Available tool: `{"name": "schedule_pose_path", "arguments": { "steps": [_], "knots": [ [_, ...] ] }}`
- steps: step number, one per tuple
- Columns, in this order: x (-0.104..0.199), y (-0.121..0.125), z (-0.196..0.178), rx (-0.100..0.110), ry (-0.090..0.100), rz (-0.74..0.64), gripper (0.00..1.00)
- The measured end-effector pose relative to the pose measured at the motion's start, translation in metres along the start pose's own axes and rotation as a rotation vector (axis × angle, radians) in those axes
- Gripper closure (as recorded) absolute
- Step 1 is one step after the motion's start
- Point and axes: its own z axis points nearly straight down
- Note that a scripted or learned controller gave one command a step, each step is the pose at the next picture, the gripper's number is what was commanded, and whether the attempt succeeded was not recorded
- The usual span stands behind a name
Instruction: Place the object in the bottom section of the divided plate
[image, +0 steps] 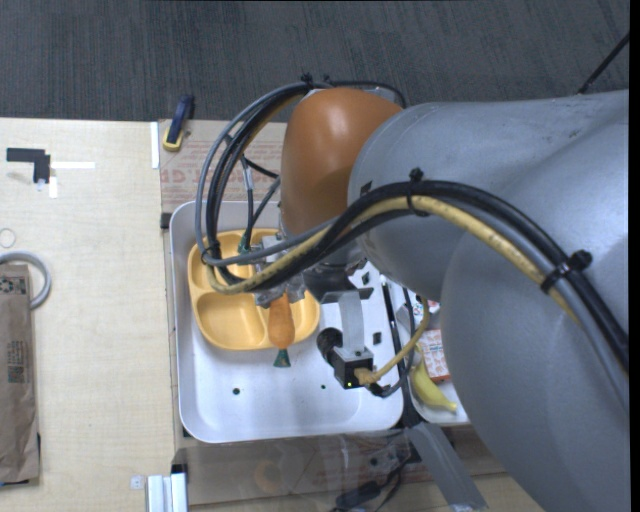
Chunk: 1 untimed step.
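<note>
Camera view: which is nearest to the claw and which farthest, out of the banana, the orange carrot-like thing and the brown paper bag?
Measured from the claw:
1. Orange carrot-like thing, right at it, across the yellow plate's lower rim.
2. Banana, off to the right.
3. Brown paper bag, far left on the bench.
</note>
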Motion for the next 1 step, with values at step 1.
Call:
{"name": "schedule_pose_path", "arguments": {
  "steps": [1],
  "knots": [
    [-0.0032, 0.0735, 0.0245, 0.001, -0.001, 0.36, 1.0]
  ]
}}
